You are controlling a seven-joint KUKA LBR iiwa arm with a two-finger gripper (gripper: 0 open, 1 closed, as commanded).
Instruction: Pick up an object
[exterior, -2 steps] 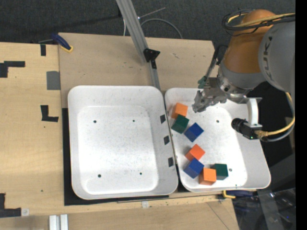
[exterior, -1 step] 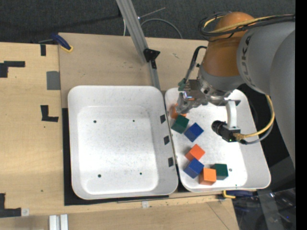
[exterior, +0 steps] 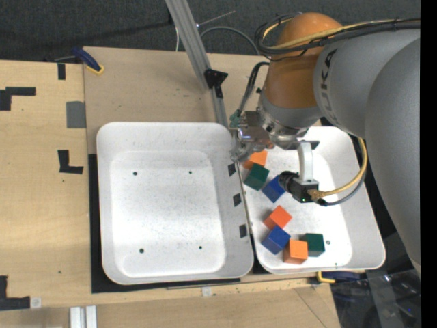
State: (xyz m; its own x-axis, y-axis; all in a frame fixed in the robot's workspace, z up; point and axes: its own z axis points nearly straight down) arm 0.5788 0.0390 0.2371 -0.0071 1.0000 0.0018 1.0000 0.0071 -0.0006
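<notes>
The objects on offer are small plain cubes with matt faces, all lying in the right bin. Closest to the camera sits the nearest orange block, with the near green block against its right side and the near blue block against its left. Just behind the near blue block, the middle orange block lies turned cornerwise. Further back, across a bare strip of bin floor, the far blue block and the far green block touch each other. The far orange block sits just behind the green one, at the foot of the gripper. The gripper hangs over the bin's far left corner, just beside the wall shared with the left bin. Whether it is open or closed, and whether it has hold of anything, cannot be told from here. Both bins are shallow, white and round-cornered, the left one faintly speckled grey. They rest on a black mat on the pale wooden bench, which bears black tape marks and a grey patch. A slanted metal bar rises from behind the bins, a blue clamp sits at the bench's far edge, and dark floor lies beyond. There are three orange cubes, two blue and two green, seven in all, and two bins.
</notes>
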